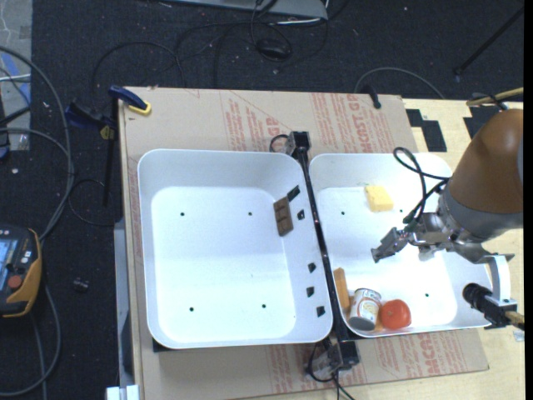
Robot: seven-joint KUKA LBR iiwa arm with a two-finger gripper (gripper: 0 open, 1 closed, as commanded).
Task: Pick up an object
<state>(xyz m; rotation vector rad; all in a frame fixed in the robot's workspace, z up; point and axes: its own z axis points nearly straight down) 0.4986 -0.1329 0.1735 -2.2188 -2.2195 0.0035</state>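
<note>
Worktop (pixel 208 111) of brown board carries two shallow white bins side by side, seen from above at a slant. Left bin (pixel 166 173) holds one item: a small dark brown block (pixel 284 217) lying against its right wall, toward the far right corner. A black divider strip (pixel 315 223) runs between the two bins.

Right bin (pixel 333 173) holds four items. A pale yellow block (pixel 379 197) lies near the far edge, roughly midway along it. Three items are grouped at the near left corner: an orange stick (pixel 341 286) lying along the left wall, a small tin can (pixel 364 307) just beside it, and a red round object (pixel 396 314) touching or nearly touching the can on its right.

Arm (pixel 491 182), grey with an orange band, reaches in from the right edge over the right bin. Hand (pixel 388 248) hangs over the middle of the right bin, its dark fingertips pointing left. It is well apart from the yellow block and from the group at the near corner. Nothing is seen between the fingers; whether they are spread or closed cannot be told at this angle.

A yellow-and-blue clamp (pixel 129 101) sits at the far left corner of the worktop.
</note>
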